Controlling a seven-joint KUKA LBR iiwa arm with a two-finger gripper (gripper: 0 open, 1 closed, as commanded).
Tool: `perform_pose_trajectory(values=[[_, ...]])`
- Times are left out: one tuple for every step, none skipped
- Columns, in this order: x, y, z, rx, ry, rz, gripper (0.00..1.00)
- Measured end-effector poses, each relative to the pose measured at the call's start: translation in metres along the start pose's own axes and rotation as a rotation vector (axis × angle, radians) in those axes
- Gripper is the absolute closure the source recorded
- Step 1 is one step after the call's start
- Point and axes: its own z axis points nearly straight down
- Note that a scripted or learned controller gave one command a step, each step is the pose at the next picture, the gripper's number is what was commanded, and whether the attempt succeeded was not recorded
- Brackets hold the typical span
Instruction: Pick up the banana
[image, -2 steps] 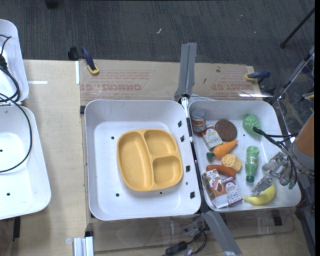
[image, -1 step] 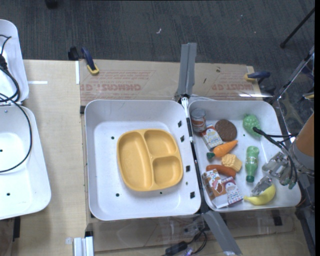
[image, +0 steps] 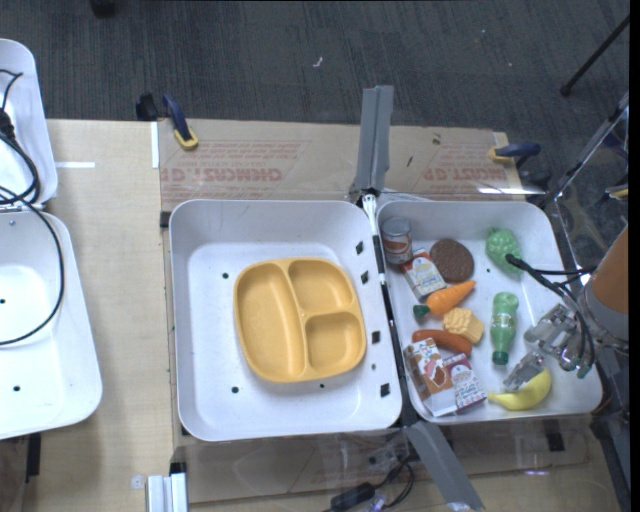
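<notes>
A yellow banana (image: 522, 394) lies in the near right corner of the right bin (image: 560, 235). It looks like light, stiff, smooth toy fruit, probably best pinched across its curved middle. The gripper (image: 535, 362) hangs just above it; whether it is open I cannot tell. The same bin holds a can, cookie, carrot, green bottle, green vegetable and cartons. The left bin (image: 190, 300) holds a yellow divided plate (image: 298, 318).
</notes>
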Motion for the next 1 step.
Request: perform_pose_trajectory(values=[[0.0000,0.0000,0.0000,0.000,0.000,0.000,0.00]])
